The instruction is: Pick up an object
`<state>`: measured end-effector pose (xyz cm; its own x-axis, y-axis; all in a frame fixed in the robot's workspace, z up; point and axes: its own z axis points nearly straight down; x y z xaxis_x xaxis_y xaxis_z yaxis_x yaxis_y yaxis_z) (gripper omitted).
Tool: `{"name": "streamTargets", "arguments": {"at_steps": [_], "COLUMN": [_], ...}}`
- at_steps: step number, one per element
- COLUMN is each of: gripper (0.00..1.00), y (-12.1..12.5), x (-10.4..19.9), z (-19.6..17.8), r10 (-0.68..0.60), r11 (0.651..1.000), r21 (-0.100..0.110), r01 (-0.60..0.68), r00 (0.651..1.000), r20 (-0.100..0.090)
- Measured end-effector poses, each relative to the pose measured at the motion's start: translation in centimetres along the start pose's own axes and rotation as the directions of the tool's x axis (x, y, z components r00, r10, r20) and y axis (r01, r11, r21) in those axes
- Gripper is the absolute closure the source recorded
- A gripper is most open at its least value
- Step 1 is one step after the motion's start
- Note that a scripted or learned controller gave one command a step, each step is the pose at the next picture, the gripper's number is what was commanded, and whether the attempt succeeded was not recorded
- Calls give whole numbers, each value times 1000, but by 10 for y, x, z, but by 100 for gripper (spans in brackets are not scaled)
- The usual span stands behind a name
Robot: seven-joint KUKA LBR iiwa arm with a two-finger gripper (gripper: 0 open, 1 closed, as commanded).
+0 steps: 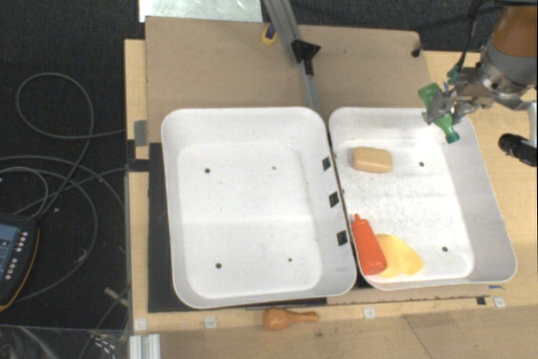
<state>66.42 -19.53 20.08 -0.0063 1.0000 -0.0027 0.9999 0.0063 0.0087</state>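
Camera view, from above: two flat white bins sit side by side on the desk (277, 63), which has a brown cardboard top. The right bin (471, 197) holds three things to pick from. A tan block (371, 160) with round corners, a bit like a bar of soap, lies near the far left corner of that bin. An orange-red bottle (367, 243) lies on its side along the left wall, near the front left corner, with its small cap pointing toward the back. A soft yellow lump (398, 255), smooth and rounded, lies just beside the bottle on its right and looks to be touching it. The left bin (244, 206) is smooth white plastic with a few small dark dots on its floor.

The grey arm comes in from the right, and its pincer (444, 115) has green tips and hangs over the far right corner of the right bin. Nothing is between its fingers; I cannot tell if they are apart or together.

A small tan pear-shaped thing (288, 317) lies on the front edge of the desk, outside both bins.
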Motion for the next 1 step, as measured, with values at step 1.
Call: {"name": "streamTargets", "arguments": {"at_steps": [1], "gripper": [100], "y": [1], "x": [0], "z": [-11], "r10": [0], "r11": [1000], "r21": [4], "r01": [0], "r00": [1000], "r20": [-1]}}
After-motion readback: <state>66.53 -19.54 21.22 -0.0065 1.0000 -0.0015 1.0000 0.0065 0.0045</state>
